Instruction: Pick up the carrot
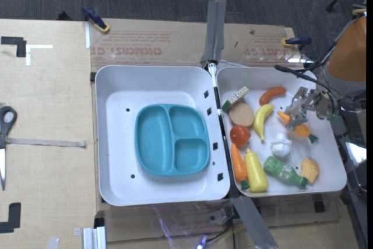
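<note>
Two shallow white bins side by side on the bench, with brown cardboard behind them. In the left bin [111, 143], a teal divided plate [173, 139], lying flat near the middle. In the right bin [333, 151], a scatter of toy food. Reaching in from the right, the grey arm with its orange band [349, 52], and at its end the gripper [298, 111], low over the bin's upper right part. Impossible to tell whether spread or closed (too small and cluttered with cables at that spot). Directly under and just beside the gripper, the carrot [301, 131], short and orange, lying at a slant with its green tip toward the lower right; touching or merely overlapped, not clear. Not seen lifted or clamped. Left of it, a yellow banana [263, 119], and above that a reddish sausage [272, 94]. Below the carrot, a small white lump [281, 146], then a green bottle [285, 172] lying on its side next to a piece of corn [309, 170]. Along the bin's left wall, a round brown piece [241, 115], a red tomato [239, 134], a long orange piece [238, 165] of uncertain kind, and a yellow bottle [256, 171]. On the bench far to the left, scissors [4, 137].
</note>
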`<state>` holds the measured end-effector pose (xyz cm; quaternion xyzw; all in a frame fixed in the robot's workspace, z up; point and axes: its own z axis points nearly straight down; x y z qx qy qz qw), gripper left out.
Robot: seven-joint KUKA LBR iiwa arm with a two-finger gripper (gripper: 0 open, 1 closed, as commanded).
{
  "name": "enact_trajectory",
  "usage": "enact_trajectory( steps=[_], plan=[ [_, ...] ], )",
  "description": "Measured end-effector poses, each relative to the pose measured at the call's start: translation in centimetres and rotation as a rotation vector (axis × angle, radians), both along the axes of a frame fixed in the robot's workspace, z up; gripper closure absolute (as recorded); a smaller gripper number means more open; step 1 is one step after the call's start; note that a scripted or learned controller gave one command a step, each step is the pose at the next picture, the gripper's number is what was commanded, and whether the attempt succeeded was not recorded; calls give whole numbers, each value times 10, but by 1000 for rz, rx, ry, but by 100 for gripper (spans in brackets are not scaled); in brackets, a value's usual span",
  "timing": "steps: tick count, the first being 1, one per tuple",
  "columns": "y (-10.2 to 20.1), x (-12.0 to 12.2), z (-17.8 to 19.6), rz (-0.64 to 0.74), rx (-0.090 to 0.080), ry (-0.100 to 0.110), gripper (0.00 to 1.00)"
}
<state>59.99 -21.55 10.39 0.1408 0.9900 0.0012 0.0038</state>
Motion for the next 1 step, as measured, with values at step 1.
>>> enact_trajectory(
  steps=[1],
  plan=[
    [64,21,28,-154,-2,1,100]
  ],
)
